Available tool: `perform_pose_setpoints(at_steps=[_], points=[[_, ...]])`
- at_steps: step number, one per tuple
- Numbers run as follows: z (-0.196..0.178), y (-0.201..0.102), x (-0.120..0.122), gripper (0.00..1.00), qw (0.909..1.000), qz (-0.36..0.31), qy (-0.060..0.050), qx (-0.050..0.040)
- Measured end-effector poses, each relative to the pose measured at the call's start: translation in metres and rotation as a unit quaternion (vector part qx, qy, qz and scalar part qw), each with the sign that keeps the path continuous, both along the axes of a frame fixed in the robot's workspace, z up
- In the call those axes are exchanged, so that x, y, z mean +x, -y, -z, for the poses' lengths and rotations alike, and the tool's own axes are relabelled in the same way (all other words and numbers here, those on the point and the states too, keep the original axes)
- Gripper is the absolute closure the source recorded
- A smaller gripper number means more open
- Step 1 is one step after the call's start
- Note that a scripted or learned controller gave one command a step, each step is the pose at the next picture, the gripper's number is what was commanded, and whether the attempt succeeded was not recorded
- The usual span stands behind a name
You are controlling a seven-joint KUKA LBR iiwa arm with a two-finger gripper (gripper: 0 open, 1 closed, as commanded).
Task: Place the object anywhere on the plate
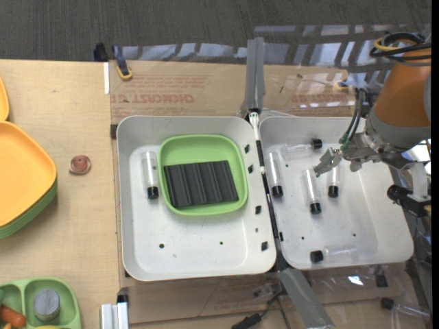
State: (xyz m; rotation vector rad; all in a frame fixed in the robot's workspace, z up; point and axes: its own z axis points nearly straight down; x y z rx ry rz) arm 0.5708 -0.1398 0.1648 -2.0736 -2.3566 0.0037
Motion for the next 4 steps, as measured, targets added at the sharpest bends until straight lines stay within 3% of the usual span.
perform_pose_setpoints(at_steps=[1, 2, 3, 4], points=[[-0.008, 0.001, 0.0, 1.0, 1.0, 0.002, 0.0, -0.0004], [-0.021, -0.003, -0.054, 1.0, 0.9993, -0.039, 0.001, 0.0001], [-0.036, -0.009, -0.083, 1.0, 0.9952, -0.097, 0.001, 0.0003], [-0.008, 0.001, -0.093, 1.0, 0.9871, -0.16, 0.001, 0.0005]])
